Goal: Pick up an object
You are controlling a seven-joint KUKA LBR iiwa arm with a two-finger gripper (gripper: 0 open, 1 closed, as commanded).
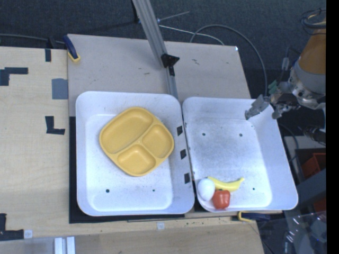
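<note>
In the right bin [233, 142], three small items crowd the near edge: a white egg-shaped object [206, 189], a yellow banana [229, 183] and a red pepper-like piece [222, 199]. A yellow divided plate [136, 141] lies in the left bin [90, 157]. My gripper [265, 108] hovers over the right bin's far right corner, well away from the items, with its fingers spread apart and nothing between them.
A slanted metal pole [153, 30] stands behind the bins, with its base near the gap between them. Cables [228, 33] trail across the board behind the right bin. The arm's orange band [312, 54] sits at the right edge.
</note>
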